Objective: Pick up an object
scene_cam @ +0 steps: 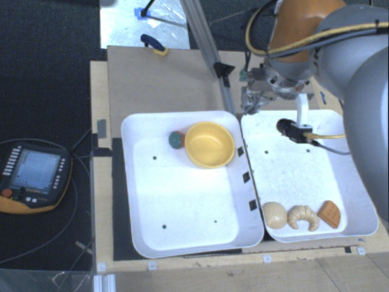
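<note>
Two shallow white bins sit side by side across the middle of the frame, the left bin (pixel 182 224) and the right bin (pixel 304 181), their inner rims touching. Largest of all is the grey arm (pixel 358 59), which comes in from the upper right, its orange band (pixel 304 11) above the wrist, bending down toward the far rim where the bins meet. The gripper (pixel 250 105) hangs at the top centre, just above the upper left corner of the right bin; whether it is released or clenched cannot be told, and nothing is seen in it.

A yellow bowl (pixel 209 143) stands upright in the upper right part of the left bin, with a small teal ball (pixel 176 140) touching its left side. Along the lower edge of the right bin lie three pieces in a row: a pale round bun (pixel 274 215), a croissant (pixel 304 217) with its long axis running left to right and its horns curling toward the lower frame, and an orange cracker (pixel 329 213), tilted.
</note>
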